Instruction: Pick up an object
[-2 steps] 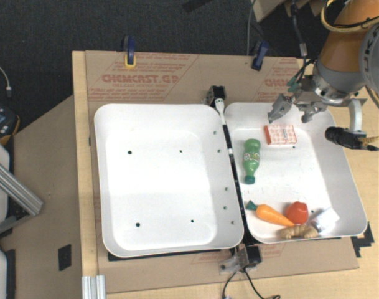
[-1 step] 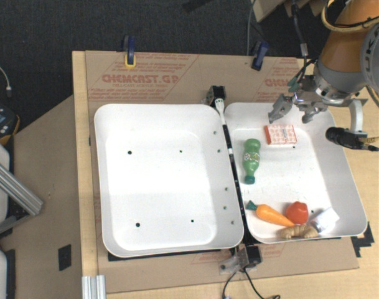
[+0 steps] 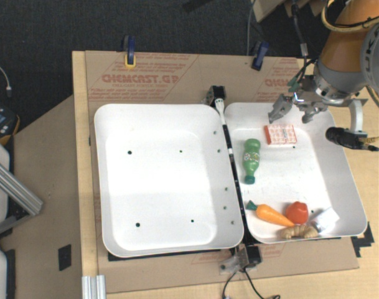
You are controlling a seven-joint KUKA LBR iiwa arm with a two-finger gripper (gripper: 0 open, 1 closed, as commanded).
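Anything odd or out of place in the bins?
Nothing stands out. Green bottle, pink-and-white box, carrot, tomato and a tan root piece lie loose in the right bin; no spill or visible damage. Tool hovers open above the box.

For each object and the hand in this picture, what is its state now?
hand: open, above the right bin's far end, holding nothing.
pink-and-white packet: lying flat, just below the hand.
green bottle: lying on its side near the divider.
carrot: lying, leaf end toward the divider.
red tomato: resting beside the carrot.
ginger root: lying at the near wall.
right bin: holds all the items.
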